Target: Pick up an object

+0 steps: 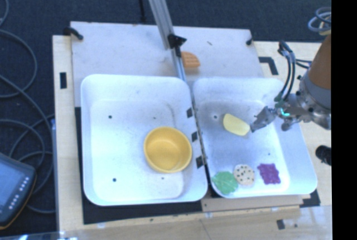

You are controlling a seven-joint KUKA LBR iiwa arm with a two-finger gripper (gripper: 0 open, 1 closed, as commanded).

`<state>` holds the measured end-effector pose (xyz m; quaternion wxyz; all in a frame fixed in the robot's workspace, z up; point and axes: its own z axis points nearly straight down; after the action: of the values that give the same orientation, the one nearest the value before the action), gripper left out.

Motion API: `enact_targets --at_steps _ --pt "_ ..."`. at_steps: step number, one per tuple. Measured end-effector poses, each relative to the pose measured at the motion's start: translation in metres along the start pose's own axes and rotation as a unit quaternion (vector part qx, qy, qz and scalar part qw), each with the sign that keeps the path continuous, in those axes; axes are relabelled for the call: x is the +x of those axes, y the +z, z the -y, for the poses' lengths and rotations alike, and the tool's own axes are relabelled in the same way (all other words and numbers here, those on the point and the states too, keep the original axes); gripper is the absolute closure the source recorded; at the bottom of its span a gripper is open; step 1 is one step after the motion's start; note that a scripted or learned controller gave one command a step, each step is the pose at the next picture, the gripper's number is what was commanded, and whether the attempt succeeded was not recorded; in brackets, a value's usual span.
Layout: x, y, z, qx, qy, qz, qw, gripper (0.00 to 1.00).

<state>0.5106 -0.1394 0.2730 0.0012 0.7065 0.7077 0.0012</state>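
yellow piece lies mid-bin, end effector just beside it.

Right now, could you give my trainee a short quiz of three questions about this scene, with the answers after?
1. True or false: the yellow bowl sits in the left bin.
2. Which item lies nearest the claw? A) purple piece B) yellow block C) cookie
3. How many items line the right bin's near edge?

Key: 1 true; 2 B; 3 three: green piece, cookie, purple piece.
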Motion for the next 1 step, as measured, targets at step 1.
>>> enact_targets --at_steps 1 --pt "0.0012 0.0457 0.0073 0.003 0.001 0.001 1.0 0.0"
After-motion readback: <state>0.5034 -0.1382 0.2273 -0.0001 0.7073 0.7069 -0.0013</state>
